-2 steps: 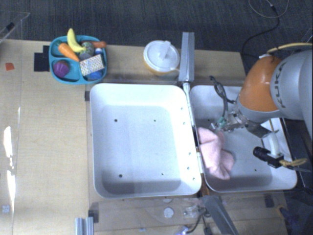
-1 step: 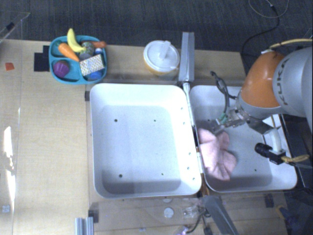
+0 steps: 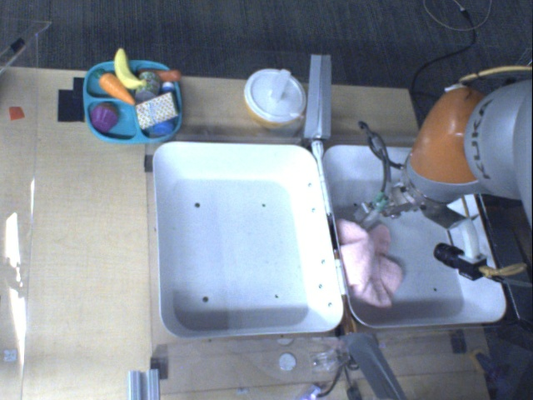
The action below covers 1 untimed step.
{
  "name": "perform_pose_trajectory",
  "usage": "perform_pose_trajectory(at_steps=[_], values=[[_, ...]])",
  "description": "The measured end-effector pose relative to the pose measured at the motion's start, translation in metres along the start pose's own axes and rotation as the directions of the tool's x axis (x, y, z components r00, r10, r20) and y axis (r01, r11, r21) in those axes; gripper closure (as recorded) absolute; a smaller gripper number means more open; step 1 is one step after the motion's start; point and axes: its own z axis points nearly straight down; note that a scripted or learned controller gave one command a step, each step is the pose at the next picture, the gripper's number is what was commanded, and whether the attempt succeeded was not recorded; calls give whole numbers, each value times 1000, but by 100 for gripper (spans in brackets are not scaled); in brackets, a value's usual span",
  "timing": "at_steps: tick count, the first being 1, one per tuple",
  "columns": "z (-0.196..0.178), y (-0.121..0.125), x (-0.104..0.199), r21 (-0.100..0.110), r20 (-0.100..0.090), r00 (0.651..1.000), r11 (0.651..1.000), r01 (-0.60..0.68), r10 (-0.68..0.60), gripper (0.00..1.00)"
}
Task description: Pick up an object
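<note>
A robotics lab: a light wooden bench (image 3: pixel 83 248) bears two white bins (image 3: pixel 241 240), left of them clear acrylic panels (image 3: pixel 21 223), behind them a blue toy-food tray (image 3: pixel 133 100) and loose cable (image 3: pixel 454 11).

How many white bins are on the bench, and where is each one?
2. The left bin lies in the middle of the bench. The right bin lies beside it and holds a pink cloth, with the gripper just above the cloth.

The left bin (image 3: pixel 241 240) is left open for passing; the right bin (image 3: pixel 433 298) is crowded by a pink cloth (image 3: pixel 371 261) and the arm (image 3: pixel 475 148).
</note>
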Motion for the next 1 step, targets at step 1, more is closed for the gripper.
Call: perform_pose_trajectory(at_steps=[1], values=[[0,0,0,0,0,1000,1000,0,0,0]])
